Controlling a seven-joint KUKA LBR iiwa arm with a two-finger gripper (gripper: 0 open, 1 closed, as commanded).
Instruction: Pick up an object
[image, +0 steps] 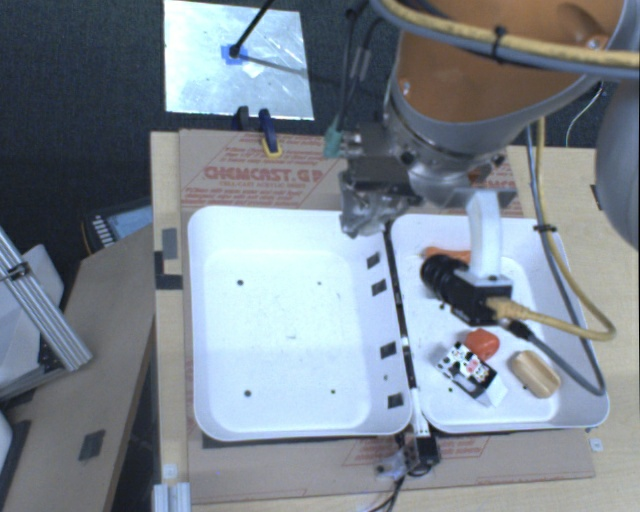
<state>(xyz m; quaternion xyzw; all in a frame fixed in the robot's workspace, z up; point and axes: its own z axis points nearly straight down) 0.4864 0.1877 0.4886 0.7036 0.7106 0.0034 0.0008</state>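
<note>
- Step in hand: the approach, judged from position. The gripper (366, 215) hangs over the far end of the seam between the left bin (280, 330) and the right bin (545, 275). It is well apart from every loose object.
- Gripper state: it cannot be told whether it is open or closed. Nothing is seen held in it.
- Candidates: all lie in the right bin.
  - A tan block (535, 372) sits near the front right corner.
  - A red piece (482, 342) sits just beside a black-and-white patterned piece (468, 371).
  - An orange item (438, 254), partly hidden, lies farther back.
- Next move, as a judgement: the arm should travel toward the near half of the right bin, centre over one object, then descend.
- Choice of target: the tan block stands clear of its neighbours, so it looks the cleanest to take. The red and patterned pieces crowd each other, and one could be nudged along with the other.
</note>
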